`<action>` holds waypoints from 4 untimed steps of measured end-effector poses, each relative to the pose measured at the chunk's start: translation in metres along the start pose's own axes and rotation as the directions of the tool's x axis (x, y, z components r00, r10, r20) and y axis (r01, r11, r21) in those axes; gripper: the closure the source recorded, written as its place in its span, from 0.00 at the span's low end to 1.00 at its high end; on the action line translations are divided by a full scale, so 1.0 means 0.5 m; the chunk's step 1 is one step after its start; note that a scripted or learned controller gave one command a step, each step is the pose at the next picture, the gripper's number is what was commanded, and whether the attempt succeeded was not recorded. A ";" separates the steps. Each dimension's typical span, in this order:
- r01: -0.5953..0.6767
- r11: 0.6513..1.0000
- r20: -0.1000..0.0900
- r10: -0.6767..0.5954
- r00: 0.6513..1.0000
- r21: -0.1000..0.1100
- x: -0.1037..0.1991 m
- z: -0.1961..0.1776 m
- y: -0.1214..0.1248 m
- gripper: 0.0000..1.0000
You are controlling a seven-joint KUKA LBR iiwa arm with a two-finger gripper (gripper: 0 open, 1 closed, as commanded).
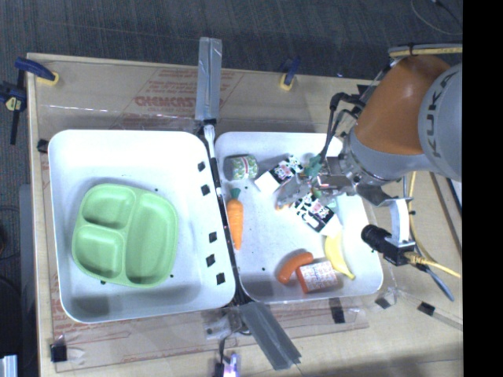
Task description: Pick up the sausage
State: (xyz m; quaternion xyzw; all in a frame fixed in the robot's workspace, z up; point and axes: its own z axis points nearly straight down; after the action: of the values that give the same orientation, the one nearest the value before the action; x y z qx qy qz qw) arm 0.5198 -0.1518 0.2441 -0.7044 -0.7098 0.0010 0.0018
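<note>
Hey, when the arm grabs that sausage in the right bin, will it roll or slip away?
The sausage looks rounded and smooth, so it may roll or slip when nudged. It lies against a small can, which might block rolling that way. It probably is light, likely a toy.

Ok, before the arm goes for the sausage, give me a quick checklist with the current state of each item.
1. Sausage in view in the right bin, near its front wall: ok.
2. Sausage free of neighbours: not ok; the small can lies against its right end.
3. Banana out of the descent path: cannot tell; it lies close by the can.
4. Gripper above the sausage: not ok; it hangs further back, over the black-and-white packets.
5. Gripper free of any object: cannot tell.
6. Carrot away from the sausage: ok.
</note>
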 end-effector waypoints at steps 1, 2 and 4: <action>0.091 0.996 -0.001 -0.091 0.996 0.001 -0.097 0.274 -0.088 0.00; 0.158 0.987 -0.001 -0.158 0.987 -0.001 -0.115 0.305 -0.085 0.00; 0.186 0.983 0.001 -0.186 0.983 -0.001 -0.077 0.255 -0.049 1.00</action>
State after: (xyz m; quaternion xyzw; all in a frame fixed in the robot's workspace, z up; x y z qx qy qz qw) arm 0.4949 -0.1903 0.1166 -0.6349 -0.7726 0.0007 0.0014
